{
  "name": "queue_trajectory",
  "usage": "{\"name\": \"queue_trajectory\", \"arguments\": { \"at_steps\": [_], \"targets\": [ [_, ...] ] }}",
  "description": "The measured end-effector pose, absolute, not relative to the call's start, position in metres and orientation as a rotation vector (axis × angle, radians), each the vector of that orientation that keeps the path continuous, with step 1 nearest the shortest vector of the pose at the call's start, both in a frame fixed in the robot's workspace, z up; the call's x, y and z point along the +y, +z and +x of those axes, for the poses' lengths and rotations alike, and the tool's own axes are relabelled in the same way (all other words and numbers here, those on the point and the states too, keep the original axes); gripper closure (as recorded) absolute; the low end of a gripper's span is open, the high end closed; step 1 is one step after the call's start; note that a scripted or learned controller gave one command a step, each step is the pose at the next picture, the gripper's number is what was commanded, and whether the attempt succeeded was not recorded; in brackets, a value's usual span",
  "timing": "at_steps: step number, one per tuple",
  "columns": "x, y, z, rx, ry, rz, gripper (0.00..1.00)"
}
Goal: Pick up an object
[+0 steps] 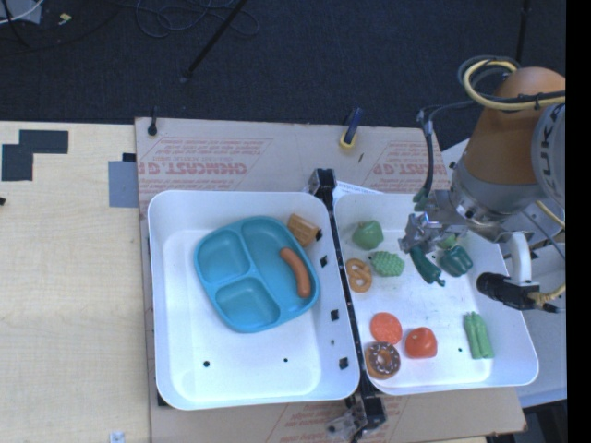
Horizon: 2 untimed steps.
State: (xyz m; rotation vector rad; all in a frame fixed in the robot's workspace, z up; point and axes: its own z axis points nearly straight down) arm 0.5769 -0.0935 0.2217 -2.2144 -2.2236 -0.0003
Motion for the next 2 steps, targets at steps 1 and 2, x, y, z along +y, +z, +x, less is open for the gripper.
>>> {"name": "queue_trajectory", "arguments": {
  "at_steps": [1, 2],
  "targets": [
    [-0.052, 0.230, 0.618, -2.225, -0.002, -2.215, 1.00],
    [-0.030, 0.229, 0.634, -2.223, 0.001, -2.217, 1.00]
  ]
}}
